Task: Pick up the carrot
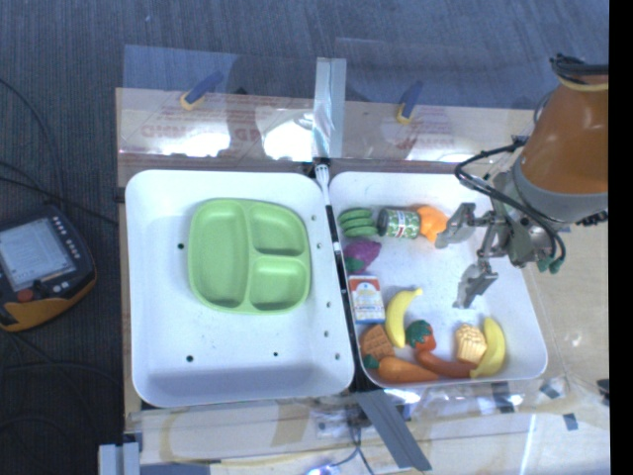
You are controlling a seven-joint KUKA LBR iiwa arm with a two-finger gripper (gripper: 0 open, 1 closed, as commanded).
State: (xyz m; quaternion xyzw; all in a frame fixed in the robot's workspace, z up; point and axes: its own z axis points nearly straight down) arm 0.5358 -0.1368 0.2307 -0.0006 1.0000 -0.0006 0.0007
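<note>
A: While the grey arm with the orange band [569,142] reaches in from the right, where does its hand [469,255] sit?

B: Over the right shallow white bin [529,305], upper right part. Two fingers spread apart, nothing between them: one finger [457,224] near the bottle, the other [478,283] lower, above bare bin floor.

A: Carrot?

B: Long orange plastic carrot [404,369] lies flat at the bin's front edge, well apart from the hand. Beside it: yellow banana [397,315], red and green strawberry-like piece [420,334], yellow corn piece [471,342].

A: Other contents?

B: Small white and red carton [366,298], purple piece [362,253], green ribbed piece [357,222], green-labelled bottle with orange end [407,223]. Left white bin [158,265] holds a green divided plate [249,255].
</note>
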